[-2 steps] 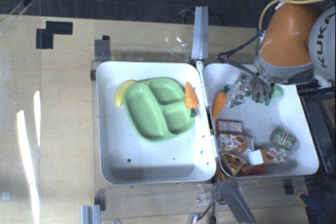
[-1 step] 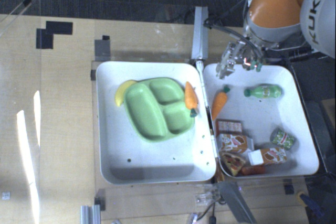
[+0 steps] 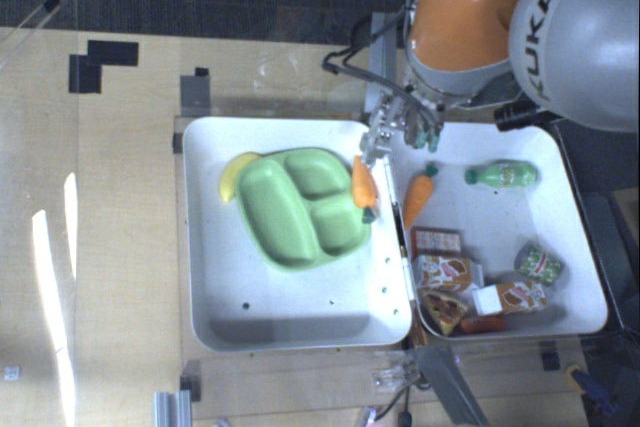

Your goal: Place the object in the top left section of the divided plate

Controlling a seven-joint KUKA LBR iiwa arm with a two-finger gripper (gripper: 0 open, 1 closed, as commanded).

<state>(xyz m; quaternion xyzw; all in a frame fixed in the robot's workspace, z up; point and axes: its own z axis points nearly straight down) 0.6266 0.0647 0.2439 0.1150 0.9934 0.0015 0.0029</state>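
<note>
A green divided plate (image 3: 272,215) lies in the left bin (image 3: 290,325), with nothing in its sections. An orange carrot (image 3: 362,183) with a green end pointing down lies over the plate's right rim, next to the wall between the bins. My gripper (image 3: 372,147) hangs right above the carrot's upper end, at the top right corner of the left bin. The carrot's top meets the gripper's tip, but I cannot make out whether it is gripped. The orange band and grey wrist loom above the right bin.
A yellow banana (image 3: 235,177) pokes out at the plate's upper left edge. The right bin (image 3: 570,215) holds a second carrot (image 3: 418,195), a green bottle (image 3: 500,175), a green can (image 3: 538,263) and several snack packets (image 3: 445,275) at its front.
</note>
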